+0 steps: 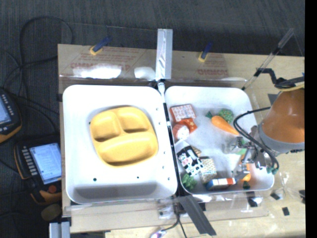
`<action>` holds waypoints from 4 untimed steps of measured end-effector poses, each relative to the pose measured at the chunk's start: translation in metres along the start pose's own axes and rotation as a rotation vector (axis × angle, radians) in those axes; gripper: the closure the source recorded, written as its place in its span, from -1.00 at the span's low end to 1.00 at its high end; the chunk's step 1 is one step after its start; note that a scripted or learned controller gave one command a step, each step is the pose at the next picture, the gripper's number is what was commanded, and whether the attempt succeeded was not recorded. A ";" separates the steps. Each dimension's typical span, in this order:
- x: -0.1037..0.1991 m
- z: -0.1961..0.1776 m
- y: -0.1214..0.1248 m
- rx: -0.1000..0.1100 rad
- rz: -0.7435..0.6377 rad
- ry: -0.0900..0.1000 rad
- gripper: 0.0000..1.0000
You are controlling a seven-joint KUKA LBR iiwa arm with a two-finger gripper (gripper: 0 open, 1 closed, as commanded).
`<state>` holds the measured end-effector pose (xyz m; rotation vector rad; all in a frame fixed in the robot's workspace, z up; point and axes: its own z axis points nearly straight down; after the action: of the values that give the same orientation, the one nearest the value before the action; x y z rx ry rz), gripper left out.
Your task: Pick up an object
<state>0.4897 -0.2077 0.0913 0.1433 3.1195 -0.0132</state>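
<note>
Objects for picking lie heaped in the right bin point(247, 100): a red printed packet point(182, 112) whose lettering is too small to read, a black-and-white patterned box point(188, 160), a carrot point(224, 125) with a green top, and a small blue-and-orange item point(220, 183) near the front wall. The left bin point(74, 133) holds a yellow sectioned tray point(124, 135). The arm's orange band point(286, 118) hangs over the right bin's right edge, the gripper point(246, 168) low among clutter; I cannot tell how its jaws stand.
</note>
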 end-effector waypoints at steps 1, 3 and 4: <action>-0.065 0.002 0.030 -0.004 -0.036 0.003 -1.00; -0.064 0.002 0.025 -0.004 0.036 0.006 -1.00; -0.137 0.004 0.064 -0.005 -0.025 0.006 -1.00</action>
<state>0.6321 -0.1560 0.0894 0.1041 3.1267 -0.0046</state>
